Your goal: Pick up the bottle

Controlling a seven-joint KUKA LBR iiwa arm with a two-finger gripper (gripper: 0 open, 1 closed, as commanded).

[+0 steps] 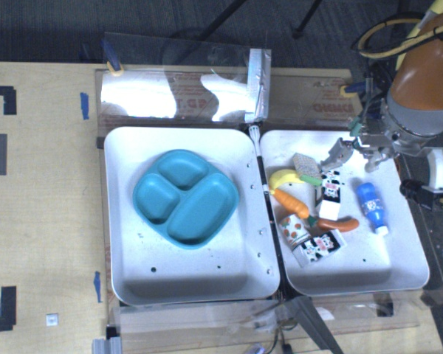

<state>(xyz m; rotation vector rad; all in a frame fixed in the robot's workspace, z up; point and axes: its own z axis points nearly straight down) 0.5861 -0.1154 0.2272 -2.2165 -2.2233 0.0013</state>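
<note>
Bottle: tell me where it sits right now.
The blue bottle lies in the right bin, near its right wall, apart from the cluster of toy food to its left and just below the gripper.

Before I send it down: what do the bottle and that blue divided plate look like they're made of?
The bottle looks like blue plastic with a white cap and a printed label; smooth, slightly glossy, probably rigid. The blue divided plate in the left bin looks like molded plastic, matte to satin: uniform color, soft rounded compartment edges. Neither is certain from this view alone.

bottle [371,206]: glossy blue plastic | divided plate [186,197]: smooth matt blue plastic
</note>
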